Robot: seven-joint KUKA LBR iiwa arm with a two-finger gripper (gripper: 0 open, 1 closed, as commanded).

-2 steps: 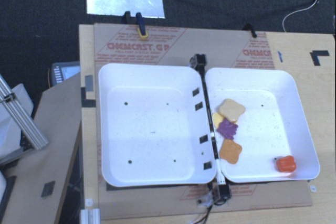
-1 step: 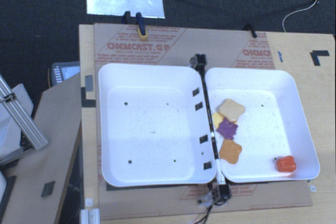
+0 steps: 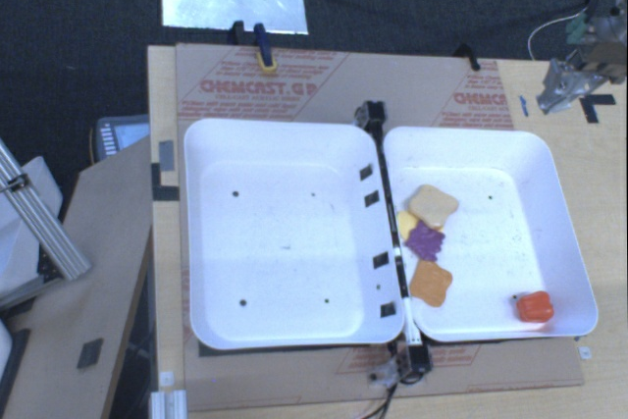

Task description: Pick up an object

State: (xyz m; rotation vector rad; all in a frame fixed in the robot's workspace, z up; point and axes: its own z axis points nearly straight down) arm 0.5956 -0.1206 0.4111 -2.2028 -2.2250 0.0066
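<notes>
1. Objects for picking are sitting in the right bin (image 3: 549, 211): a tan piece (image 3: 433, 205), a yellow piece (image 3: 406, 225), a purple piece (image 3: 426, 240) and an orange piece (image 3: 431, 282) are clustering just beside the divider, touching or overlapping one another, while a red piece (image 3: 535, 307) is lying alone near the front right corner.
2. At the upper right the tool (image 3: 567, 88) is hanging beyond the far rim of the right bin, well apart from every piece; I cannot tell how it is set, and nothing is showing in it.
3. To my eye the reach is only beginning. The red piece is looking like the cleaner target, since nothing is crowding it, though the bin wall is running close on two sides, so a straight-down descent is seeming wise.
4. The cluster is looking harder: neighbours are pressing together and the divider clips (image 3: 372, 199) are sitting near.
5. The left bin (image 3: 285, 240) is lying alongside on the desk (image 3: 530, 103), and a clamp (image 3: 263, 49) is gripping the cardboard at the back.
</notes>
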